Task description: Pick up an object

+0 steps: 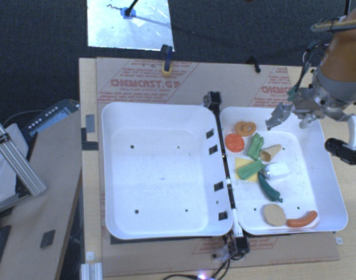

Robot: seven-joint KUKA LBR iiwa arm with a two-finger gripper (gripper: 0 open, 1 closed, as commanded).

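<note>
The right bin (327, 182) holds several toy foods: an orange ring (245, 128), a red tomato (234, 143), a green pepper (255, 146), a tan cone (271, 151), a yellow wedge (242, 165), a white block (277, 170), a dark green cucumber (268, 187), a tan disc (275, 214) and an orange sausage (302, 219). My gripper (292, 119) hangs over the bin's far edge, up and to the right of the orange ring. It is open with nothing between its fingers.
The left bin (160, 168) sits beside the right one, with a black divider (222, 156) between them. A shiny metal sheet (130, 16) lies at the back. A yellow and blue clip (166, 60) stands behind the bench.
</note>
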